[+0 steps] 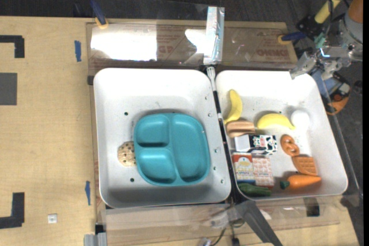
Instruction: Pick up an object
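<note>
Meanwhile, the Tool Is Hanging Off the Right Bin's Far Corner

The tool is sitting at the upper right, just outside the far right corner of the right bin — nothing is showing between its ends, and how it is set I cannot tell, since the metal parts are blurring together there.

The objects to pick are all lying low in the right bin, well apart from the tool. A yellow banana is resting against the bin's left wall, with a hot dog just below it. A second yellow piece is lying beside a white ball. A pretzel, a cow-patterned carton, a printed box, a carrot and a green vegetable are crowding the near half.

In the left bin — side by side with the right one on the counter — a teal divided tray is sitting, with a cookie touching its left edge.
</note>
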You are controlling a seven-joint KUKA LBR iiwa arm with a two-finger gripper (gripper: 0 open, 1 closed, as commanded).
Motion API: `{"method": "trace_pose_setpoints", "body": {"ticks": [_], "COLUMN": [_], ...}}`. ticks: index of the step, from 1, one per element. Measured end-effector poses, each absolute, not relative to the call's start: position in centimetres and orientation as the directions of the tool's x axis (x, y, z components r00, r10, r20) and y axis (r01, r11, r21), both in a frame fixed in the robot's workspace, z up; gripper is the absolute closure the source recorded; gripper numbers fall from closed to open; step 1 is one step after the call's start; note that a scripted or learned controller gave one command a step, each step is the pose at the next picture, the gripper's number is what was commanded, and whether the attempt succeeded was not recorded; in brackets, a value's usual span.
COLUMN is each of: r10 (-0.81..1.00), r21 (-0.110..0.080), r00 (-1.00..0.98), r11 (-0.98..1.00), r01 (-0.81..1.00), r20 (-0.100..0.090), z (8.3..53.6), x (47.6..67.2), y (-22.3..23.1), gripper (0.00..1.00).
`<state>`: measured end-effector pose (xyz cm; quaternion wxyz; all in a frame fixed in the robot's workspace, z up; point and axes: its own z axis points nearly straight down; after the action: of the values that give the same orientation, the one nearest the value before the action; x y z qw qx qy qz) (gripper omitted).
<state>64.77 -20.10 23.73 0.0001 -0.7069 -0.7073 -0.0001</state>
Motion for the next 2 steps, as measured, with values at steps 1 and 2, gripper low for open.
{"method": "trace_pose_setpoints", "body": {"ticks": [1, 2], "r10": [1.000, 0.998], "r21": [0.003, 0.001], "r00": [-0.014, 0.060], "r11": [0.014, -0.060], "r01": [1.000, 0.998], "r20": [-0.001, 0.000], "z": [9.1, 9.0], "x": [63.7, 55.9], "y": [-18.4, -17.7], "gripper": [0.00, 0.00]}}
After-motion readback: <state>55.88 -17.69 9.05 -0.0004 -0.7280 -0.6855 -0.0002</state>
